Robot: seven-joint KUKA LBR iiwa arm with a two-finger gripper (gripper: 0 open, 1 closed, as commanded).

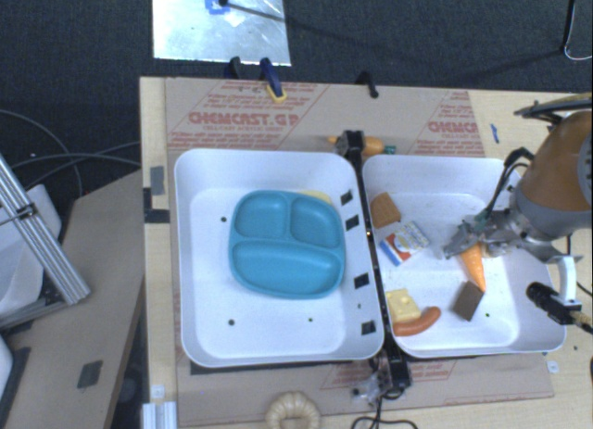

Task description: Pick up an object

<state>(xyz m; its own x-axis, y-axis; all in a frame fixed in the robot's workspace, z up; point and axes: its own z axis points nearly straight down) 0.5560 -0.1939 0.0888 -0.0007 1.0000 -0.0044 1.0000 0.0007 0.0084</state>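
Observation:
My gripper (471,240) reaches in from the right and hangs low over the middle of the right bin (435,170). An orange carrot-shaped piece (475,270) lies right under and in front of it, its upper end at the gripper's tip. A dark brown block (468,301) sits just below the carrot. To the gripper's left lie a red, white and blue packet (401,242) and a tan bread-like piece (384,208). A yellow cheese wedge (403,304) and a reddish sausage (417,322) rest at the bin's front left.
The left bin (208,233) holds a blue divided plate (287,242). A black divider with clips (363,233) runs between the two bins. The arm's orange band (561,172) looms over the right bin's right edge.

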